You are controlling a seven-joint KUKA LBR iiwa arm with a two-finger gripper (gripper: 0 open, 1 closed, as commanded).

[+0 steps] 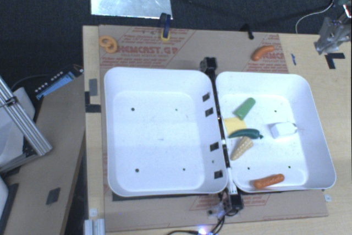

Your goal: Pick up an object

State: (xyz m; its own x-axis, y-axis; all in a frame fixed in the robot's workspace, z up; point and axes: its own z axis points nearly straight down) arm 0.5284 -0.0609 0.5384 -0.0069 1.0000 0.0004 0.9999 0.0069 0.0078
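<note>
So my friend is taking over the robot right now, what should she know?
Pincer: up at the top right, away from the bins, nothing seen in it.
Right bin: green piece, yellow piece, dark green pepper, corn, white block, orange sausage.
On the board: another sausage, a pretzel.
Done: nothing picked yet.
Left: grab one object.

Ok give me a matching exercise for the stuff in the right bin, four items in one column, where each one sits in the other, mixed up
Items:
1. green block
2. white piece
3. corn cob
4. orange sausage

Places in the right bin:
A. along the near wall
B. farthest from the camera
C. toward the right side
D. beside the divider, under the dark green pepper

Pairs: 1-B, 2-C, 3-D, 4-A
</note>
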